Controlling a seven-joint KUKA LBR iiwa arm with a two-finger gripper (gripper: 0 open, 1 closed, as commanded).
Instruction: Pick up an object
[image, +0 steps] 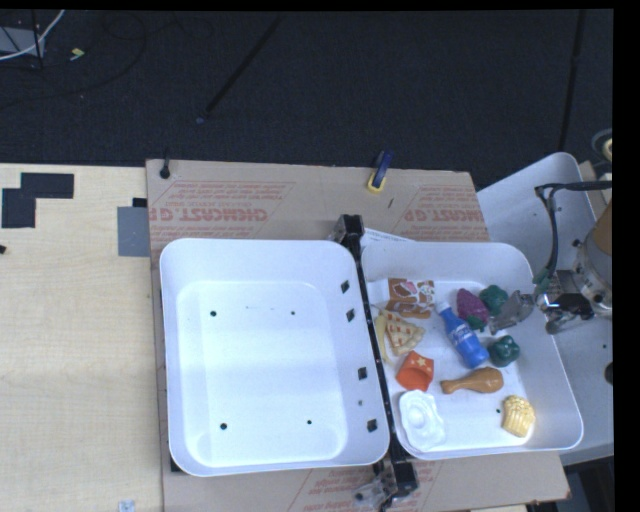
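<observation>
The right white bin (556, 365) holds several small toys. A blue bottle (463, 338) lies in its middle, with a purple piece (470, 305) and a green piece (494, 297) just behind it. A dark green piece (504, 350) lies right of the bottle. My gripper (512, 310) reaches in low from the right, its tip between the green piece and the dark green piece and close to the purple one. Nothing is seen lifted.
Also in the right bin: a waffle (402, 333), a brown-and-white snack (410, 293), an orange-red piece (416, 372), a drumstick (476, 381), yellow corn (517, 415) and a white egg (422, 418). The left bin (180, 300) adjoins it.
</observation>
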